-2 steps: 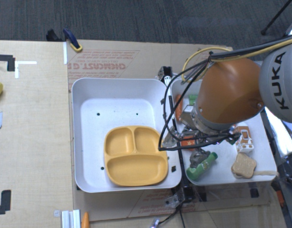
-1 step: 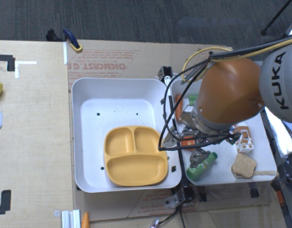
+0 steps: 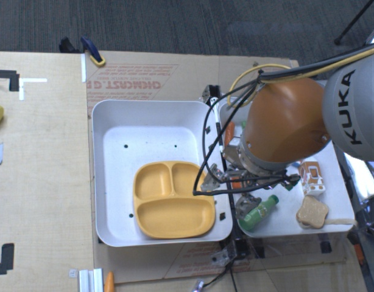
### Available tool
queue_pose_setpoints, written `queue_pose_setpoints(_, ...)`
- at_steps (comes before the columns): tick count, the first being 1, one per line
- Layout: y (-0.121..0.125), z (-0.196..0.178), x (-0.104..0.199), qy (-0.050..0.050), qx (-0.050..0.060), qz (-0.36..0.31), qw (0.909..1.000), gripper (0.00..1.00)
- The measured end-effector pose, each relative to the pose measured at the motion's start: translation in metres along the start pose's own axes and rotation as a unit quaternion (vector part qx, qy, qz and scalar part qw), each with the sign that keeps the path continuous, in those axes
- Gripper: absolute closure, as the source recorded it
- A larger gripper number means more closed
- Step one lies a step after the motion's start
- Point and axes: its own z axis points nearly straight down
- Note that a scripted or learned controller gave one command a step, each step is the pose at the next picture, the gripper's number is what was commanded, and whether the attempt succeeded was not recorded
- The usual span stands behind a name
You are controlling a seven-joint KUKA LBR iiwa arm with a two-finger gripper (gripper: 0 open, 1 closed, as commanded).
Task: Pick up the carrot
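Arm [image 3: 284, 126] low over right bin [image 3: 342, 215] | gripper [image 3: 236, 181] at bin's left edge, grip state unclear | carrot [image 3: 228, 135] near left wall, mostly hidden | green bottle [image 3: 257, 212] near front edge.

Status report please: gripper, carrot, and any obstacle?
Gripper hidden under arm. Carrot: only an orange sliver visible in right bin, beside arm. Green bottle, toast nearby.

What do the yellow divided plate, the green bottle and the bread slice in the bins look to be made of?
Yellow divided plate: likely moulded plastic, matte, with uniform colour and rounded ridges. Green bottle: probably glossy plastic, with highlights along its side. Bread slice: tan, dull and speckled, possibly a foam or plastic toy, though the view leaves that open.
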Motion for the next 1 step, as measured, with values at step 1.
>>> queue_pose_setpoints(1, 0.0380, 0.0622, -0.0513, 0.000, 0.000, 0.013, 0.9999, 0.00)
